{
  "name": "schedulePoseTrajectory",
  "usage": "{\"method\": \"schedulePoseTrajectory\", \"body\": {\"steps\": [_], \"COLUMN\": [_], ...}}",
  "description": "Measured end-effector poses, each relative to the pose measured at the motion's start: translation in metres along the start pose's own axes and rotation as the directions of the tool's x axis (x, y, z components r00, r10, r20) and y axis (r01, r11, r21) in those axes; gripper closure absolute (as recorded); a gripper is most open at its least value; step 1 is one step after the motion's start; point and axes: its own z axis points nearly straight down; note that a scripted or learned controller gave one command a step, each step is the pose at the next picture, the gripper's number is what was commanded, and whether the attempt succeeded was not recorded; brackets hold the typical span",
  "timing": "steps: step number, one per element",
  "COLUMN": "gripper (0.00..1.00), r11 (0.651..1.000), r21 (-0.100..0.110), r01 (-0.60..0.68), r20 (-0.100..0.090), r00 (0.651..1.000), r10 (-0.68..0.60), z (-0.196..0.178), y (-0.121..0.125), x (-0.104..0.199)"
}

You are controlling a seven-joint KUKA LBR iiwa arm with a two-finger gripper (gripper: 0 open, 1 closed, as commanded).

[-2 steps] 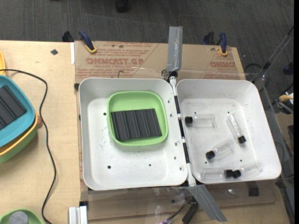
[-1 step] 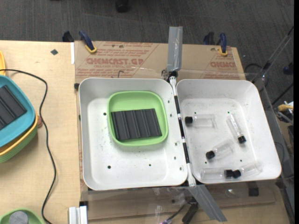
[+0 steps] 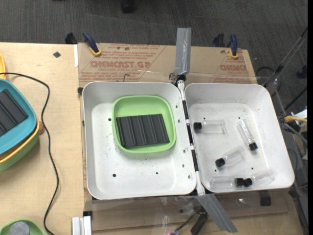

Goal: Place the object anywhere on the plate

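A green plate (image 3: 144, 125) with a dark ribbed insert sits in the left bin (image 3: 98, 175), toward the back of it. The right bin (image 3: 274, 111) touches the left one along the middle seam. Four clear vials with black caps lie in it, all well apart from the plate: one (image 3: 209, 127) nearest the plate, one (image 3: 246, 135) farther right, one (image 3: 228, 159) toward the front, and one (image 3: 249, 181) against the front wall.
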Motion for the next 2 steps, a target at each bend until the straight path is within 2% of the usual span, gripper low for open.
{"method": "schedulePoseTrajectory", "body": {"steps": [1, 2], "gripper": [0.00, 0.00], "r11": [1.000, 1.000], "r21": [-0.002, -0.002], "r01": [0.005, 0.003], "r20": [-0.003, -0.003], "r00": [1.000, 1.000], "r10": [-0.005, -0.003], "z": [-0.0163, -0.0166], "y": [0.0005, 0.0006], "x": [0.0002, 0.0001]}}
